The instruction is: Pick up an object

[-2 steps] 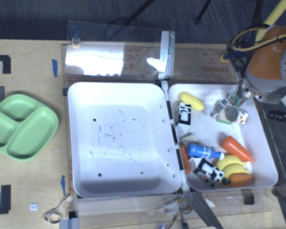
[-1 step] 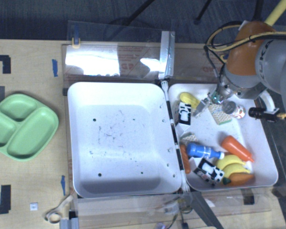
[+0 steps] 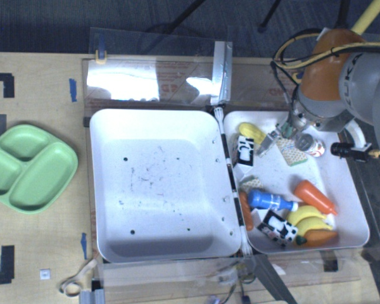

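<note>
on the far left of the counter [image 3: 44, 68] sits a green divided plate [image 3: 28, 166] with three compartments, well apart from the bins. just beside it to the right lies the left bin [image 3: 107, 132], its white floor marked with faint scuffs and a few dark dots. behind that bin stands a clear plastic panel [image 3: 152, 75] catching glare, with a metal upright at its right end.

the right bin [image 3: 358, 208] holds the objects. near its upper left wall a yellow piece [image 3: 250, 132] lies touching a black-and-white item [image 3: 244, 151]. lower down, a blue bottle [image 3: 271, 201] lies on its side near the middle – to its right an orange carrot-like piece [image 3: 315, 196] lies tilted, and below them a banana [image 3: 309, 218] rests beside another orange piece [image 3: 318, 236] and a black-and-white spotted toy [image 3: 277, 228]. a patterned cloth-like square [image 3: 294, 151] lies in the upper part of the bin, with a small round red-and-white thing [image 3: 315, 147] just beside it.

the grey arm with its orange band reaches in from the upper right, and the tool [image 3: 273, 139] hangs low over the bin's upper part, between the yellow piece and the patterned square – whether it is wide or narrow, cannot tell, and nothing is seen held in it
</note>
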Controlling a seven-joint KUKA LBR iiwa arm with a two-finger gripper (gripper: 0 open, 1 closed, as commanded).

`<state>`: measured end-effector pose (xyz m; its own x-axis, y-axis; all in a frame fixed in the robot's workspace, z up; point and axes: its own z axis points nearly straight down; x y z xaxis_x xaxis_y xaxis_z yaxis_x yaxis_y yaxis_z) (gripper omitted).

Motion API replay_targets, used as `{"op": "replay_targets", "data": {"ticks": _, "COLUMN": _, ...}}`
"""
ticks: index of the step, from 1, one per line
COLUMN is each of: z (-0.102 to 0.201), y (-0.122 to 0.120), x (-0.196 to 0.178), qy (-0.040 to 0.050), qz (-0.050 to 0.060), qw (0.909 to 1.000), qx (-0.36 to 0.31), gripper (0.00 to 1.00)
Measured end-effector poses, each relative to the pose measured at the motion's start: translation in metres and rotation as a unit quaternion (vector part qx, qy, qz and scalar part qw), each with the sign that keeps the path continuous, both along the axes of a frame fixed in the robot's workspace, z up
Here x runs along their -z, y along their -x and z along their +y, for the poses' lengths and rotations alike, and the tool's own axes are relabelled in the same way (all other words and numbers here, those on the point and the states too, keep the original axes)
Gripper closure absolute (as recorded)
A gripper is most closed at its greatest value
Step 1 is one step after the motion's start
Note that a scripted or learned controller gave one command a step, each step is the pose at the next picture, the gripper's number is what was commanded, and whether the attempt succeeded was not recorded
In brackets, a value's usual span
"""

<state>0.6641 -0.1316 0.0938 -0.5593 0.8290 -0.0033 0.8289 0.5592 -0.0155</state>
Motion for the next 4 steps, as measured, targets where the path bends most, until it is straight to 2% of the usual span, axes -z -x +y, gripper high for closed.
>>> {"op": "replay_targets", "data": {"ticks": 1, "z": 0.014, "y": -0.003, "x": 0.000, "qy": -0.0007, "qz": -0.007, "qw": 0.9963, "qx": 0.085, "gripper": 0.00}}
{"op": "replay_targets", "data": {"ticks": 2, "z": 0.019, "y": 0.000, "x": 0.008, "qy": -0.0020, "qz": -0.001, "qw": 0.9987, "qx": 0.050, "gripper": 0.00}}
{"op": "replay_targets", "data": {"ticks": 3, "z": -0.016, "y": 0.001, "x": 0.006, "qy": -0.0116, "qz": 0.006, "qw": 0.9916, "qx": -0.129, "gripper": 0.00}}
{"op": "replay_targets", "data": {"ticks": 4, "z": -0.018, "y": -0.005, "x": -0.007, "qy": -0.0062, "qz": -0.009, "qw": 0.9917, "qx": -0.128, "gripper": 1.00}}
